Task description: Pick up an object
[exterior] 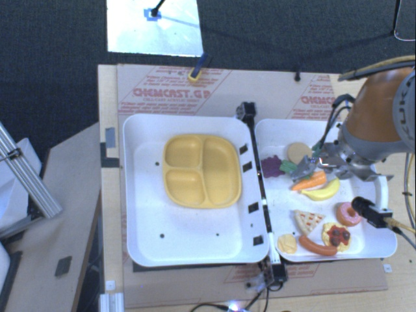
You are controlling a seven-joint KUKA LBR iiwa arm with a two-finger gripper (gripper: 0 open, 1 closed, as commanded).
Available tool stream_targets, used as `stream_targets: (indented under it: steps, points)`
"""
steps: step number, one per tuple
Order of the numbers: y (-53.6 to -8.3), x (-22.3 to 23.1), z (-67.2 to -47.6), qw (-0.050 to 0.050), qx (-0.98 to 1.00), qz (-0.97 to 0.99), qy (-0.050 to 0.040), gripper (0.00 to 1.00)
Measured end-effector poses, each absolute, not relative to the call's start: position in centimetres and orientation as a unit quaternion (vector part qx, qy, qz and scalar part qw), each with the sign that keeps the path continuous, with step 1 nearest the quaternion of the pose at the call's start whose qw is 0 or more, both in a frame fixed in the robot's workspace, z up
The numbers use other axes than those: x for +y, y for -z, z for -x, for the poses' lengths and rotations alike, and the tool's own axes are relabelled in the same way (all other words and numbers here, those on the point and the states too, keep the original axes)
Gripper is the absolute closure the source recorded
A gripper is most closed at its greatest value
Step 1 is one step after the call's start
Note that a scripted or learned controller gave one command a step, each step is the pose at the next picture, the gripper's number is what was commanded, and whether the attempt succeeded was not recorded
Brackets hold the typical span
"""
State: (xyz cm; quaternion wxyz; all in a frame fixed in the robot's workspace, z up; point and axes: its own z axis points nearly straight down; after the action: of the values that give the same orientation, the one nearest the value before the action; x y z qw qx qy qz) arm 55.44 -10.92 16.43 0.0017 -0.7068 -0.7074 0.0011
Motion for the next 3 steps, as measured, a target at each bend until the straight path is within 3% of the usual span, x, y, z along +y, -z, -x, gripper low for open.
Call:
stream_targets:
  steps: [1,2,3]
  points:
    - [-10.2,-11.1,-55.7,0.002,-0.707,0.707,-0.0011,0.0]
    - [-8.4,-11.1,-55.7,0.001,-0.708,0.707,-0.0004,0.0]
    - [-9.5,-11.1,-55.9,-0.001,-0.708,0.706,0.001,1.0]
